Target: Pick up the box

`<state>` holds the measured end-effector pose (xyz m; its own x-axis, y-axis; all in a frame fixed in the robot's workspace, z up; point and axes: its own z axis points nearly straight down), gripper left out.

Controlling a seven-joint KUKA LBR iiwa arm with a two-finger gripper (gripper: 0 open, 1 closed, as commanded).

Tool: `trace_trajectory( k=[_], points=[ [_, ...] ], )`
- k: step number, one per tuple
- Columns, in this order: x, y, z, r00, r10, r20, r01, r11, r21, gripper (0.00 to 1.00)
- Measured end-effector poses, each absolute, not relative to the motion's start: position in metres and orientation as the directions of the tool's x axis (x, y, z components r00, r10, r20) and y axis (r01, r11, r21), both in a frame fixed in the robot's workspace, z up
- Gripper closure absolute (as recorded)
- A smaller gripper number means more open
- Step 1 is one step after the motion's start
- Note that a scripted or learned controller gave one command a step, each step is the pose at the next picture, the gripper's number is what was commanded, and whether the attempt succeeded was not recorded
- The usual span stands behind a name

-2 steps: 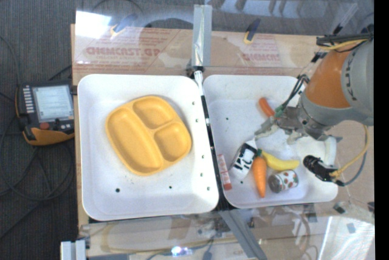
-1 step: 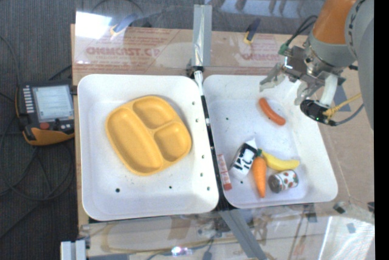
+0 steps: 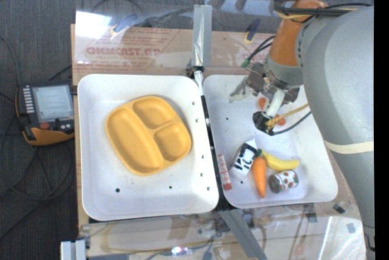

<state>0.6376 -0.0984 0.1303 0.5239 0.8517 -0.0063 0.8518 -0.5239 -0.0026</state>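
A control pendant point(image 3: 45, 108) lies on the floor at the far left, beside the bench. The left bin point(image 3: 97, 192) holds a yellow divided tray point(image 3: 149, 134), turned at an angle. A thin red and white stick point(image 3: 224, 171) lies along the near-left wall of the right bin point(image 3: 225, 107); what it is cannot be made out. Just right of it sits the box point(image 3: 245, 158), small, black and white, tilted, in the near part of that bin and well apart from the tool. A carrot point(image 3: 259, 177) lies just beside the box, with a banana point(image 3: 281, 162) and a small can point(image 3: 283, 181) close on its right. The gripper point(image 3: 258, 90) hangs over the far half of the right bin, pointing down and toward the left; whether it is spread or pressed together cannot be told, since the wrist hardware crowds it. A small reddish thing point(image 3: 262, 102) beneath it is too small to name. The orange band point(image 3: 285, 49) rises above the wrist, and the grey arm point(image 3: 340, 82) bulks in from the right, covering the bin's right edge and cut off by the frame.
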Motion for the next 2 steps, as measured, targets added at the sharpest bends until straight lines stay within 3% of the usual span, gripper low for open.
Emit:
trace_trajectory(
  k=[1,2],
  points=[
    [0.608,-0.160,0.089,0.689,0.725,0.002,0.725,-0.689,0.007,0.00],
    [0.599,-0.186,0.090,0.822,0.569,0.007,0.569,-0.822,0.006,0.00]
  ],
)
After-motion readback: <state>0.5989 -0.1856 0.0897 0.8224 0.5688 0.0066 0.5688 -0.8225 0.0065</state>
